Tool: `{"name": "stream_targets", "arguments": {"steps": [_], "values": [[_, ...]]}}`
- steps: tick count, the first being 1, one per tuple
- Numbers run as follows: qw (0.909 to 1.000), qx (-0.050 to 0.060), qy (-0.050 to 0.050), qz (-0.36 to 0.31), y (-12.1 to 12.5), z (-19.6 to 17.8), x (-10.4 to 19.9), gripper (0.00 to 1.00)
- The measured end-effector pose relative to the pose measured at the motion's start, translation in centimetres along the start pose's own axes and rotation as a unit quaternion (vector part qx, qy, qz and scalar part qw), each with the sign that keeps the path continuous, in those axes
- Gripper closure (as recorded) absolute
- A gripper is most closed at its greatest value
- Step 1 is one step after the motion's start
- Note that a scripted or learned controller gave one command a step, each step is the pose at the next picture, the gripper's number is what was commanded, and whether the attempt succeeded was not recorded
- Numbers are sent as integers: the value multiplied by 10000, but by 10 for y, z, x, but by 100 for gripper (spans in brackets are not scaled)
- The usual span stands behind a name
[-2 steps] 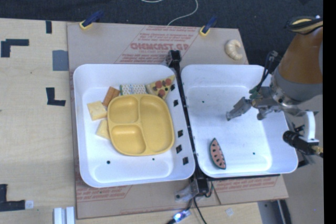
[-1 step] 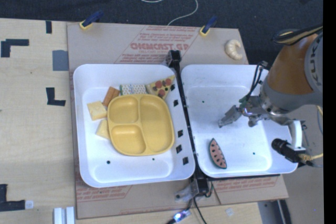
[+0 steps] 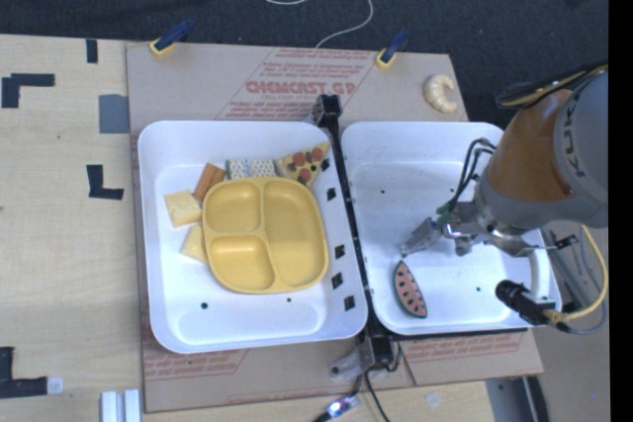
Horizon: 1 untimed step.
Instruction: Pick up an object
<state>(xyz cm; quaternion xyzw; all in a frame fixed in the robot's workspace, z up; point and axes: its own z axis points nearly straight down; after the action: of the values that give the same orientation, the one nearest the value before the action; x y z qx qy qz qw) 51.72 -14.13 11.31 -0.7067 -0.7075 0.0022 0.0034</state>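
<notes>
One watermelon slice (image 3: pixel 409 289) lay alone near the right bin's (image 3: pixel 396 148) front wall, so I hung the jaws (image 3: pixel 423 237) just above it; their state I couldn't tell.

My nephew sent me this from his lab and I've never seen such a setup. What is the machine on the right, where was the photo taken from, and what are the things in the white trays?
The photo comes from a camera fixed above a bench, looking down at a slant. The grey and orange shape at right is a robot arm; its gripper hangs over the right bin, just above a toy watermelon slice. Nothing is visible between its fingers. The left bin holds a yellow divided plate with several small toy foods tucked around its upper-left side, including a pizza slice. A pale croissant-like toy lies on the cardboard outside the bins.
</notes>
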Motion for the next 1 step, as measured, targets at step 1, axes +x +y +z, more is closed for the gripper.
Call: {"name": "stream_targets", "arguments": {"steps": [1], "values": [[10000,-27,-10,-3,0,30,1,0]]}}
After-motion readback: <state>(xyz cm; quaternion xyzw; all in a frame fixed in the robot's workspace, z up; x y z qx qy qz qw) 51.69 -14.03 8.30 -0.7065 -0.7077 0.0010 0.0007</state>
